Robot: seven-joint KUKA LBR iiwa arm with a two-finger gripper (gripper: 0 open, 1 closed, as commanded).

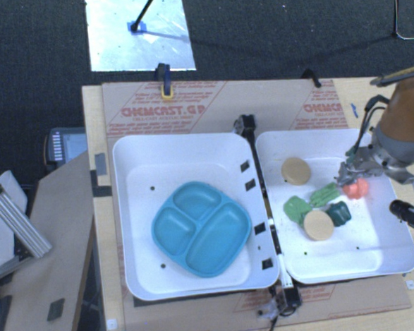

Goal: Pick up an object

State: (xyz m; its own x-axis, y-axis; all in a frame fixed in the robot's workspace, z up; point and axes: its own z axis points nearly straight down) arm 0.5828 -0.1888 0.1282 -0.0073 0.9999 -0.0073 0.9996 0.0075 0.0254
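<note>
Nearest the camera in the right-hand white bin (383, 258), a tan disc (319, 225) lies down and to the left of the pink object (358, 189), with a dark green piece (340, 213) touching the disc's right side and lying just below-left of the pink object. A little farther back, a mid-green lump (295, 208) and a pale green bar (325, 194) lie to the pink object's left; the bar is the closer of the two and is near it but apart. The pink object itself lies toward the bin's right wall, and it looks like the thing being gone for, since the gripper (350, 177) sits right at its upper-left edge. Whether the claw is spread or pinched together cannot be told from this angle, and nothing shows the pink object actually being held. Beyond it, a second tan disc (296, 170) lies well to the upper left, and the grey arm (402, 123) rises to the upper right. To do this step well, the claw probably wants centring over the pink object rather than on its edge, coming straight down and closing squarely. It should keep off the pale green bar and lift slowly, so that a slipping grasp shows early. The blue divided plate (201, 227), far to the left in the other bin, plays no part.
</note>
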